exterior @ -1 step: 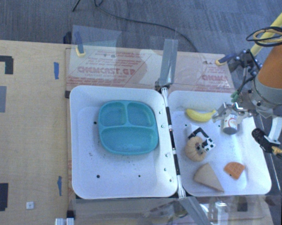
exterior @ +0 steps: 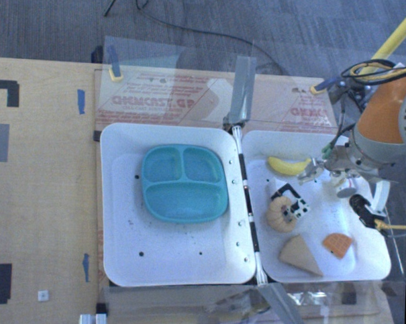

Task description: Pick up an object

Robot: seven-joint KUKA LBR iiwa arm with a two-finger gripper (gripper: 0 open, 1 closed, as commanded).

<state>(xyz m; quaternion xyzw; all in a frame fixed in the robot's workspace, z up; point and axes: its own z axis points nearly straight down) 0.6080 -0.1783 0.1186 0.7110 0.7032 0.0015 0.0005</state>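
Note:
The right bin (exterior: pixel 379 270) holds a yellow banana (exterior: pixel 287 166) at the back, a tan doughnut-like ring (exterior: pixel 278 216) in the middle, a beige wedge (exterior: pixel 300 255) at the front and a small orange piece (exterior: pixel 338 244) to its right. My gripper (exterior: pixel 290 200) reaches in from the right and hangs just over the ring's upper right edge. Its black-and-white fingertips stand apart, open, with nothing visibly between them. The ring's top right is partly hidden by them.
The left bin (exterior: pixel 118 255) carries a teal divided plate (exterior: pixel 184 184). The arm's orange band (exterior: pixel 383 119) and wrist with cables (exterior: pixel 362 208) overhang the right bin's far right side. A metal divider (exterior: pixel 244 213) separates the bins.

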